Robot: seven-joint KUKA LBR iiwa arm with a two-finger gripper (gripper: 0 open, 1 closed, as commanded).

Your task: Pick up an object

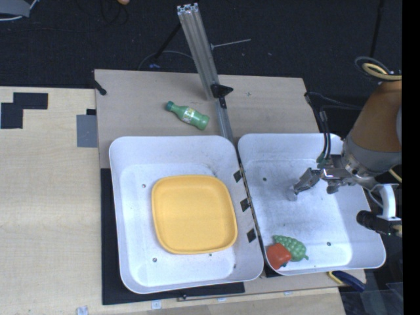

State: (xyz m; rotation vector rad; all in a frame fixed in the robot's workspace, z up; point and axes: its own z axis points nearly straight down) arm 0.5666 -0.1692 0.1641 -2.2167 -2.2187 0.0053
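Two bins sit side by side on the counter (275,104). The jaws (300,188) hang over the bare floor of the right bin (341,241); their grey fingers look close together at the tip with nothing between them, though how far apart they stand I cannot tell.

Nearest thing to pick is a small toy (284,250), a red rounded lump joined to a bumpy green cluster, like plastic fruit with a glossy skin. It lies below the jaws, toward the near rim of the same bin, well apart from them and just beside the wall between the bins.

To the left of the jaws, across that wall, a yellow plate (193,213) lies flat in the left bin (128,189); it is squarish with rounded corners, smooth and matte. Up and left of the jaws, outside both bins, a green bottle (188,115) with a pale label lies on its side on the counter's tan surface. A ribbed metal rail (200,48) leans up beyond it.
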